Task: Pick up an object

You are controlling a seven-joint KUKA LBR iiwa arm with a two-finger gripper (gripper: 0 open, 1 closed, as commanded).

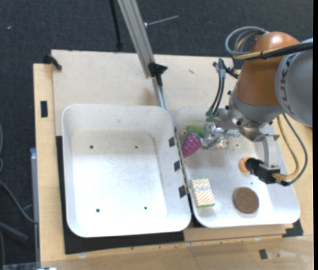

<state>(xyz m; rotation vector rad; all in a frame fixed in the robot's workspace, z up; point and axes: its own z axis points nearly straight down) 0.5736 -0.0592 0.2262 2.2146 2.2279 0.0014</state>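
Observation:
My gripper [212, 138] hangs low over the back of the right bin [282, 204], under the orange wrist band. Its tips are beside a purple bunch of grapes [191, 144] that has a green piece [194, 131] at its top, near the bin's left wall. A small pale object [222, 144] lies right under the gripper, partly hidden by it. Further forward lie a patterned yellow-green box [202, 192], a brown disc [246, 200] and a small orange item [243, 164].
The left bin [74, 122] stands beside the right one, sharing a middle wall with black clips. A slanted aluminium rail [139, 32] rises behind the bins. Cables and a black fitting [267, 173] hang off the arm over the right bin's right side.

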